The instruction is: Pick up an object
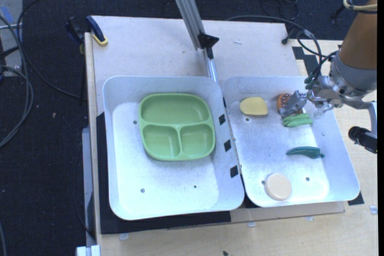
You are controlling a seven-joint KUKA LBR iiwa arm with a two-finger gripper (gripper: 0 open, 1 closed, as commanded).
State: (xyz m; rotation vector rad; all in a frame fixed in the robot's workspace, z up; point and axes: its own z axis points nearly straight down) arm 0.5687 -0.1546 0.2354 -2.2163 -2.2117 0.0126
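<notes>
The right bin holds a yellow rounded piece, a light green item, a dark green pepper-like item, a cream round piece and an orange item. My gripper reaches in from the right, low over the bin's back right part, just above the light green item and beside the orange one. Nothing shows clearly between its tips.
The left bin holds a green three-compartment plate. A slanted metal pole rises behind the bins. The arm's orange band and grey wrist stand over the right bin's right rim.
</notes>
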